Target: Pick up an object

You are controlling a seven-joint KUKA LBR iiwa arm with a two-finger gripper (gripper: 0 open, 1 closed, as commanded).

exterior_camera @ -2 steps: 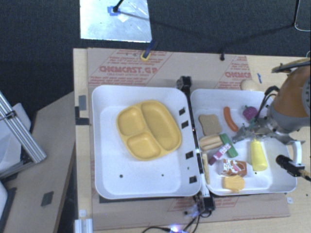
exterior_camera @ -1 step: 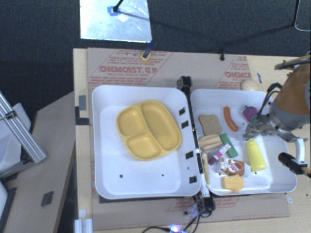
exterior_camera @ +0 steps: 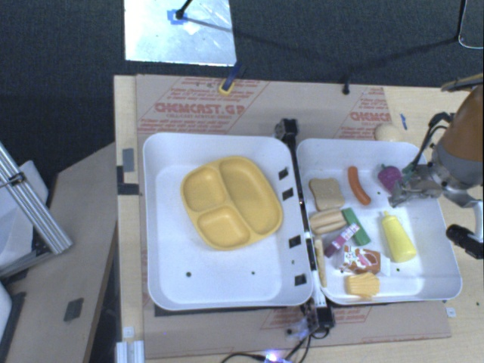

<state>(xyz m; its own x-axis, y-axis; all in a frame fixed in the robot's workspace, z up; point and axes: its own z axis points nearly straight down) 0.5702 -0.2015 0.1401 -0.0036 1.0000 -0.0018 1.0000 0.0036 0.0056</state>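
Your arm comes in from the right with its gripper [exterior_camera: 399, 193] low over the upper right part of the right bin [exterior_camera: 446, 274], just beside a small purple toy vegetable [exterior_camera: 389, 177], possibly an onion or beet. I cannot tell from this slant whether the tool is released or clenched, and nothing is plainly held, so treat the pick as not yet made. The purple piece sits near the bin's far wall, which leaves you little room on that side; that is likely why the approach comes from the open inner side. Everything you could pick lies in this bin: an orange sausage [exterior_camera: 358, 185] lying on a slant, a slice of toast [exterior_camera: 327, 193], a hot-dog bun [exterior_camera: 327, 221], a green stick [exterior_camera: 355, 226], a yellow mustard bottle [exterior_camera: 397, 236] on its side, a printed packet [exterior_camera: 361, 261] and a yellow ridged piece [exterior_camera: 362, 284]. They are packed near each other toward the inner wall, so a grab there risks nudging neighbours. The left bin [exterior_camera: 170, 278] bears a yellow divided plate [exterior_camera: 231, 201], well apart from your arm.
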